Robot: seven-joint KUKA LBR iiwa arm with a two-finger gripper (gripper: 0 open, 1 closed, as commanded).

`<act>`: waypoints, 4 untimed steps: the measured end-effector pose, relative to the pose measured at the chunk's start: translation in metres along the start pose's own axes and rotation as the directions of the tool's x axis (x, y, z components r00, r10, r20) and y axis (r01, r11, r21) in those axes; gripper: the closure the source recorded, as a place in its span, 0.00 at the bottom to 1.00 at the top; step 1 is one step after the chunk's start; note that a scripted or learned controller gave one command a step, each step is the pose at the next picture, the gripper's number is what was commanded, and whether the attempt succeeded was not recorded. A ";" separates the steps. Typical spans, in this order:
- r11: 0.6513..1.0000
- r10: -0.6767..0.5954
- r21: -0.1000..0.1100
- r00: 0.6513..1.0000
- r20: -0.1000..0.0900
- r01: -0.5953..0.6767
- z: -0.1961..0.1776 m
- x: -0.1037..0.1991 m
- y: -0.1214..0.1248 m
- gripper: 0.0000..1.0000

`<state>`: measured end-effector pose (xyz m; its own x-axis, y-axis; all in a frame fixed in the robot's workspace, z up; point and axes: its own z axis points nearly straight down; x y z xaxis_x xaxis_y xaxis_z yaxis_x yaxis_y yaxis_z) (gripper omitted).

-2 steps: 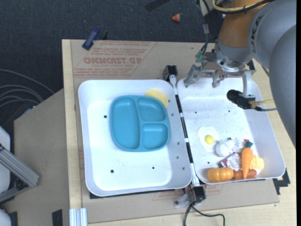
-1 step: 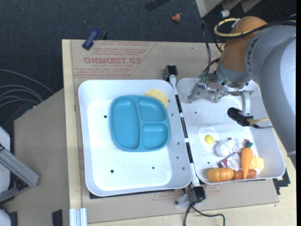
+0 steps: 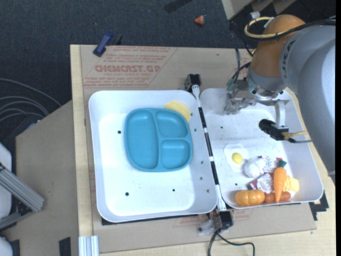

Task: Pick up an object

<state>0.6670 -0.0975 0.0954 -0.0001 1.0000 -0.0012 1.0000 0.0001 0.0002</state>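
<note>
The gripper [image 3: 237, 104] hangs over the far end of the right bin [image 3: 221, 129], above bare white floor just beside the bin's back wall. Nothing shows in its grasp. Whether it is open or closed cannot be told from this slanted view. The grey arm with its orange band [image 3: 274, 41] comes down from the upper right and covers the bin's far right corner.

The things to pick lie well apart from the gripper, crowded into the near end of the same bin. A toy fried egg [image 3: 235, 158] lies nearest the middle, with a small white lump [image 3: 251, 168] just beside it. Behind those, a toy carrot [image 3: 278, 179] lies across a red-and-white wrapper [image 3: 264, 183], with a yellow piece [image 3: 291, 184] touching it on the right. An orange-brown bread roll [image 3: 250, 197] lies against the near wall. They are packed close, several touching or overlapping.

The left bin [image 3: 154, 196] holds a blue divided plate [image 3: 158, 139] lying flat near its middle. A yellow object [image 3: 178, 109] is tucked against the plate's far right corner, close to the wall between the bins. Black clips [image 3: 193, 81] sit at the ends of the seam between the bins. Both bins rest on a printed cardboard sheet [image 3: 128, 65], with a small blue item [image 3: 104, 44] at its far left edge.
</note>
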 end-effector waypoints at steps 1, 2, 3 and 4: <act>1.000 -0.002 -0.004 1.000 -0.002 0.002 -0.098 0.049 0.001 1.00; 1.000 -0.001 0.000 1.000 -0.001 0.001 -0.096 0.048 0.000 0.00; 1.000 0.001 0.002 1.000 -0.001 -0.001 0.011 -0.004 -0.026 0.00; 1.000 0.001 0.002 1.000 -0.002 -0.001 0.011 -0.010 -0.103 0.00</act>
<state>0.5635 -0.1077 0.0844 0.0012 1.0000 0.0012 1.0000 -0.0012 -0.0023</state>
